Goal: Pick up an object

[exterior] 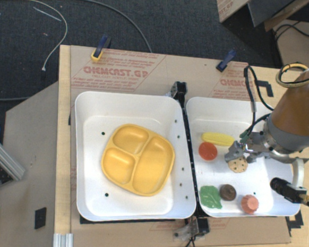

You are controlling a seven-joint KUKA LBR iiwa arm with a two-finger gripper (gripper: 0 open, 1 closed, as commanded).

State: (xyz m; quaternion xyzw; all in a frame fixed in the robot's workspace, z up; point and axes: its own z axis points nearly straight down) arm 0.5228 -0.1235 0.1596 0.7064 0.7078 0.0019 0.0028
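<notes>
One cookie (238, 165) in the right bin (219, 110), directly under the gripper (235, 154), finger state unclear

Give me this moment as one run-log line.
gripper: over cookie, right bin | grasp: unconfirmed | yellow tray: left bin

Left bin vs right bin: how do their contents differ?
The left bin holds one large thing, a yellow divided plate; the right bin holds several small toy foods: a yellow piece, a red-orange ball, a cookie, a green leaf, a brown piece and a pink one. The gripper sits over the right bin, by the cookie, not the left. Both bins are shallow and white.
</notes>
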